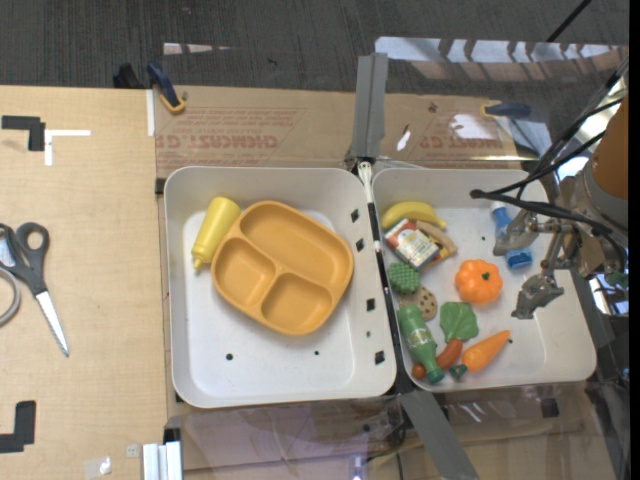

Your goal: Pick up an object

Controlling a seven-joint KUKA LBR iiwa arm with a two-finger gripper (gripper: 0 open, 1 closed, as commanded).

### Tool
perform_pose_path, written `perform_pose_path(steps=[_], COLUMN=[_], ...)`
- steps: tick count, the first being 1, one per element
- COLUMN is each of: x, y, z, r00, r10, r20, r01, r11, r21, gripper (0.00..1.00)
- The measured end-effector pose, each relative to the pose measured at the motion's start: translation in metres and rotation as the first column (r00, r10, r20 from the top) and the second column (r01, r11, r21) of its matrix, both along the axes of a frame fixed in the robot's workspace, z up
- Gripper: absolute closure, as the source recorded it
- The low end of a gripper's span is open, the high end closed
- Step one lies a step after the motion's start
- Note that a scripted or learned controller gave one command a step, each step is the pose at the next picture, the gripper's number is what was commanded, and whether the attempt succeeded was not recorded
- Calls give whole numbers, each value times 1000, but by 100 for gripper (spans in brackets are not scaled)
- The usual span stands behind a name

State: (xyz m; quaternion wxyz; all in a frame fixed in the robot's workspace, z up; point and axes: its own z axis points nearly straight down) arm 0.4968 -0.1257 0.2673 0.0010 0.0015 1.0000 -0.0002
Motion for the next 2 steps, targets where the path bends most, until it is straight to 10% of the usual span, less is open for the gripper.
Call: perform_pose_path(steps=[1,2], x=[-19,2], y=[13,-35], z=[-136,-175], r00=[998,1000], r10=[60,-3], r20=[-2,1], r01=[-60,3], r11=[998,1000], r21=[1,0], gripper=[0,0])
